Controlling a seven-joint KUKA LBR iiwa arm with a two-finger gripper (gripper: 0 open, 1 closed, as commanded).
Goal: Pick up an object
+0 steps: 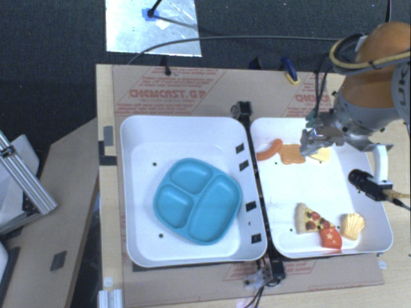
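Leftmost, a slanted aluminium rail (26,181) crosses the left edge of the frame, beside the wooden bench (64,191). Higher up, near the top left, a shiny square sheet (153,18) lies on the dark floor with a bit of blue tape on it.

Next comes the left bin (138,140), a shallow white tray filling the left half of the cardboard-lined bench top. A blue sectioned plate (197,199) with three compartments lies flat in it, toward its lower right.

Black clips (244,165) run down the seam where the two bins meet.

The right bin (302,185) holds the toy food. At its upper left an orange sausage (270,149) lies curved, and just beside it, to the right, a tan flat piece (292,155). A pale yellow piece (322,154) lies just to the right of that, partly under the gripper. Near the bottom edge lie a pizza slice (309,219), a red strawberry (331,237) touching its lower right end, and a ridged yellow shell-like piece (352,224) at the lower right.

The gripper (313,143) hangs over the upper part of the right bin, right above the tan and yellow pieces; whether its claw is open or closed cannot be told. The grey arm with its orange band (384,43) fills the upper right corner.
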